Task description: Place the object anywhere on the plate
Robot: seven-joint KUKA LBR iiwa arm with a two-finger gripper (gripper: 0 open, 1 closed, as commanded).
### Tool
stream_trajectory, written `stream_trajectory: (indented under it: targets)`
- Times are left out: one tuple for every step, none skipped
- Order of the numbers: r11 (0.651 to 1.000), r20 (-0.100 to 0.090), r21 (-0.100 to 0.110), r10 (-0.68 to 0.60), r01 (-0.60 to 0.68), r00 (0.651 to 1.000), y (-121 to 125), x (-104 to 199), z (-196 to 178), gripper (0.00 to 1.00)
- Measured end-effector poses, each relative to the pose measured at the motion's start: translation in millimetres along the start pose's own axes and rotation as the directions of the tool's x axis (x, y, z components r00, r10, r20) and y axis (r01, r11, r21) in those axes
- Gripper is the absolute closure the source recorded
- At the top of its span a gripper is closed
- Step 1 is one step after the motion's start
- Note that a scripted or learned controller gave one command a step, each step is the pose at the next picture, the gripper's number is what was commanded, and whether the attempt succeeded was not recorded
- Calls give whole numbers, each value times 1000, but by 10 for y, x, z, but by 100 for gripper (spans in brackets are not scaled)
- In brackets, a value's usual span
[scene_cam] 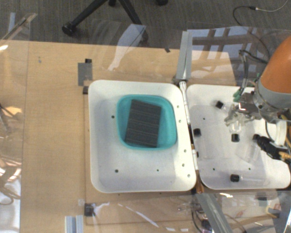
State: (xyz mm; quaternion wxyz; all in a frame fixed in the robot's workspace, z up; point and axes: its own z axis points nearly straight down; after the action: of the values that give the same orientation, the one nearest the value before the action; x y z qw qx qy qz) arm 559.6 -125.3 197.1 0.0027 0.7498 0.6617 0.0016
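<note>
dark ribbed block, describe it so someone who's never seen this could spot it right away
Find the left white bin of the two on the bench. In it sits a teal plate, and the dark ribbed block lies flat on that plate. It is the only large dark grey rectangle there.

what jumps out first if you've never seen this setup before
The teal plate in the left bin catches the eye, with a dark ribbed block lying flat on it. Next is the arm's orange band at the right, its hand over the right bin.
</note>
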Motion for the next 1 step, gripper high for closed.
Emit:
stream_trajectory:
  targets:
    - [996,-2,2,-85,85,996,-639,510,120,100]
